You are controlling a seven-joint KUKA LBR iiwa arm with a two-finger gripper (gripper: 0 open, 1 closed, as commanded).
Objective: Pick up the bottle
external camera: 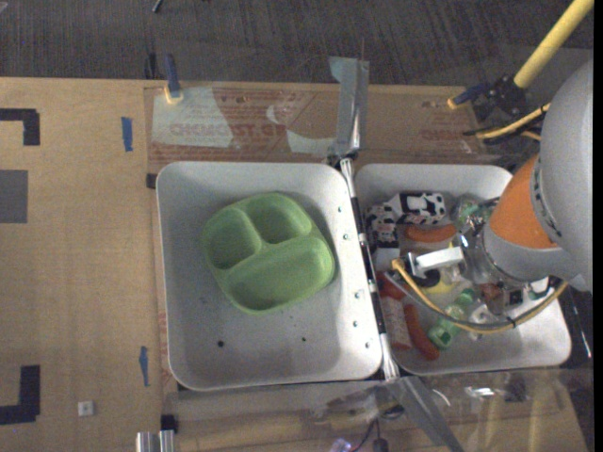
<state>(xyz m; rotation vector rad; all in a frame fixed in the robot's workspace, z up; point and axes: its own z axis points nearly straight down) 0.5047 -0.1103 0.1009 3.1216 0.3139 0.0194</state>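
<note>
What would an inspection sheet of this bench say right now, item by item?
Surface: wooden bench with two white bins side by side.
Job's things: bottle not clearly identifiable among the right bin items.
Clutter: green divided plate in the left bin; black-and-white cow-patterned toy, red and green pieces in the right bin.
Tool: hidden under the arm, over the right bin.
Cables: yellow cable looping by the wrist.
Surroundings: dark carpet, blue tape marks.

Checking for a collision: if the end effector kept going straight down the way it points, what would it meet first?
Probably the clutter in the right bin beneath the end effector: likely the small green item or the red sausage-shaped toy. Depth is unclear from this slanted view.
</note>
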